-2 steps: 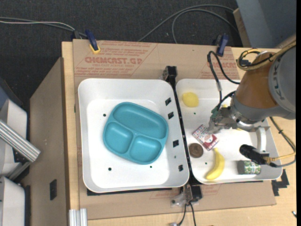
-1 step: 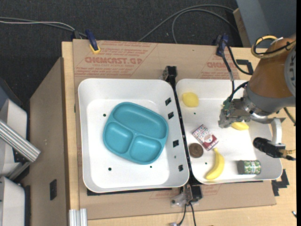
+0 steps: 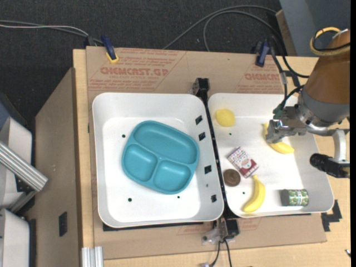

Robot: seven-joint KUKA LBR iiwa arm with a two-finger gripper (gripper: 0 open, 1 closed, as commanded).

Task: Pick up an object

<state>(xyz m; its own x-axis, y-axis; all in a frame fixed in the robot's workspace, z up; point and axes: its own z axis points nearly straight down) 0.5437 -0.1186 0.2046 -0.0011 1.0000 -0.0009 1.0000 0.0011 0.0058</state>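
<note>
In the right bin (image 3: 245, 109) lie a yellow lemon (image 3: 225, 117), a small red and white box (image 3: 242, 161), a brown round disc (image 3: 231, 177), a banana (image 3: 255, 196), a green can on its side (image 3: 293, 197) and a yellow piece (image 3: 282, 147). My gripper (image 3: 276, 132) hangs low at the bin's right side, just above and touching the yellow piece's upper left end. The wrist hides its fingers from this angle. The arm comes in from the upper right.
The left bin (image 3: 105, 160) holds a teal divided plate (image 3: 159, 156). Black clips line the divider between the bins (image 3: 207, 143). Cables run across the back, and blue clamps (image 3: 109, 49) pin the cardboard underlay. A black fixture (image 3: 329, 164) juts in at the right.
</note>
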